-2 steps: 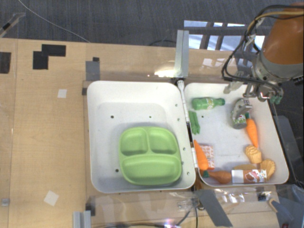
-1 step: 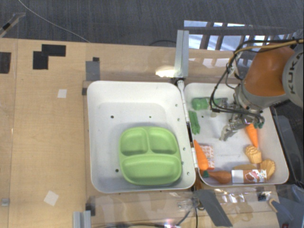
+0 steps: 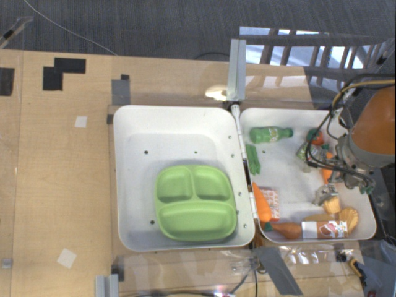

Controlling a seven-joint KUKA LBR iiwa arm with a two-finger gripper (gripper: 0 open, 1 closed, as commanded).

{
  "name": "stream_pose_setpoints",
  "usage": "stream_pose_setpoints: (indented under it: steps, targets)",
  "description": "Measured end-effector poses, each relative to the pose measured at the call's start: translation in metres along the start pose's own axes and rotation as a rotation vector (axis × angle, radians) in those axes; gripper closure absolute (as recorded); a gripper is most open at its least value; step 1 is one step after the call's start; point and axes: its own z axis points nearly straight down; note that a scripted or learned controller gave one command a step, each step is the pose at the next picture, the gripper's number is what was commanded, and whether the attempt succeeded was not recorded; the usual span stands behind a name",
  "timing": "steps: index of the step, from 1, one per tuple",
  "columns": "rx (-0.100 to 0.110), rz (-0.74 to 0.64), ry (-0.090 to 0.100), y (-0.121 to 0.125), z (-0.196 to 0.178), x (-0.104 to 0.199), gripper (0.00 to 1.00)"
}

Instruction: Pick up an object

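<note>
Two shallow white bins side by side on a wooden bench [image 3: 55, 184]. Left bin [image 3: 133, 129]: one green divided plate [image 3: 195, 203], three compartments, lying flat toward the near side, nothing in its compartments.

Right bin [image 3: 291, 166]: several small things. Green bottle [image 3: 270, 134] lying on its side near the far wall. Slim green piece [image 3: 252, 159] along the left wall, just below the bottle. Carrot [image 3: 262, 204] against the left wall, touching a clear packet with red print [image 3: 271, 200]. Brown bottle with white and red label [image 3: 309, 229] lying along the near wall. Round biscuit-coloured item [image 3: 348, 216] just beyond its right end. Small orange and green pieces [image 3: 314, 142] near the far right, partly hidden by cables; kind not discernible.

Arm [image 3: 376, 129] entering from the right, orange band uppermost, wrist over the right part of the right bin. Gripper [image 3: 327, 193] low in that bin, just above the biscuit-coloured item and beside a small yellowish piece [image 3: 332, 205]. Claw state: cannot tell; nothing visibly held.
</note>
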Motion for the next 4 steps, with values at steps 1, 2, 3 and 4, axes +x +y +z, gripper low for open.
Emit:
stream_pose_setpoints:
  steps: [1,2,3,4]
  targets:
    - [-0.002,-0.036,-0.001,-0.002,0.001,-0.012,0.0]
    - [-0.003,-0.168,-0.002,0.03,0.001,-0.036,0.0]
    - [-0.004,-0.208,-0.003,0.074,-0.001,-0.005,0.0]
    - [-0.002,-0.374,-0.002,0.004,-0.047,-0.05,0.0]
